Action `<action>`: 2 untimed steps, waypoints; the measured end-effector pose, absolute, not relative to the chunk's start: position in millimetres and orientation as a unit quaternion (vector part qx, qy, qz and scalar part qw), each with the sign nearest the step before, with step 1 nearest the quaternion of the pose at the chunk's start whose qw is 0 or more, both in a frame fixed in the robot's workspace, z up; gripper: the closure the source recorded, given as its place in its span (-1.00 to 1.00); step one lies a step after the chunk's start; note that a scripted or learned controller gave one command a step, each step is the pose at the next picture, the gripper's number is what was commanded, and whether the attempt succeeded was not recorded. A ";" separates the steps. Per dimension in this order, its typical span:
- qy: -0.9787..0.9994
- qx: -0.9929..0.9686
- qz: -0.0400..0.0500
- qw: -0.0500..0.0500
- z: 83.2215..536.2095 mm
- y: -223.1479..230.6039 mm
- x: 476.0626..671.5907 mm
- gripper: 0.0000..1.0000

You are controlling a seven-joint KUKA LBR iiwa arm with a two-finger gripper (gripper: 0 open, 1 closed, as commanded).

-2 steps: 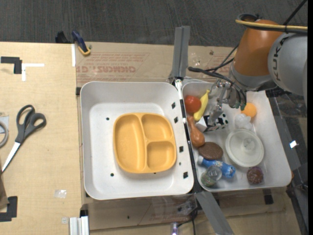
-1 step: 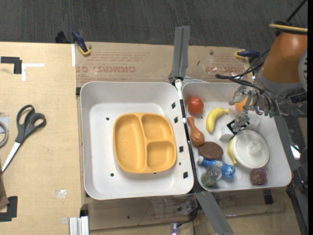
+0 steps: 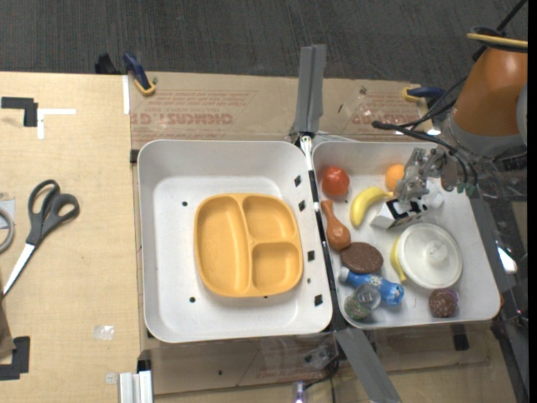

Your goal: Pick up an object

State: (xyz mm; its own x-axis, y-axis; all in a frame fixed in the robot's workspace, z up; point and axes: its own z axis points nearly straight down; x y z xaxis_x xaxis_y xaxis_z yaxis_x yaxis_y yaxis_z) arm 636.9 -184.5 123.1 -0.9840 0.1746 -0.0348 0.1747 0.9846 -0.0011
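Observation:
The right bin (image 3: 478,225) holds several objects. A red tomato (image 3: 335,180) and an orange (image 3: 393,175) lie at the back, with a banana (image 3: 366,204) between them. A brown drumstick (image 3: 336,230) and a dark brown patty (image 3: 362,257) lie along the left wall. A white round bowl (image 3: 429,254) sits mid-right, with a yellow piece (image 3: 396,264) at its left edge. Near the front are a blue toy (image 3: 382,290), a dark round object (image 3: 361,307) and a maroon ball (image 3: 443,302). My gripper (image 3: 407,208) hangs low in this bin, just right of the banana and behind the bowl.
The left bin (image 3: 159,225) holds a yellow divided plate (image 3: 248,245). Scissors (image 3: 40,217) lie on the wooden bench at the far left. A grey divider bar (image 3: 310,91) stands behind the bins. Cables (image 3: 419,124) trail near the arm's wrist.

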 end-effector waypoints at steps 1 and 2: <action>0.966 0.258 0.006 0.011 110.1 -212.7 640.8 1.00; 0.966 0.259 0.004 0.005 108.2 -214.5 637.6 -1.00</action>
State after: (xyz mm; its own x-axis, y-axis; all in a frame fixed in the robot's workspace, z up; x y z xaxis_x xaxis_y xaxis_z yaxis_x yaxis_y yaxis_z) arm 637.6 -214.5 108.2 -0.8659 0.5002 -0.0072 0.5002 0.8659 0.0101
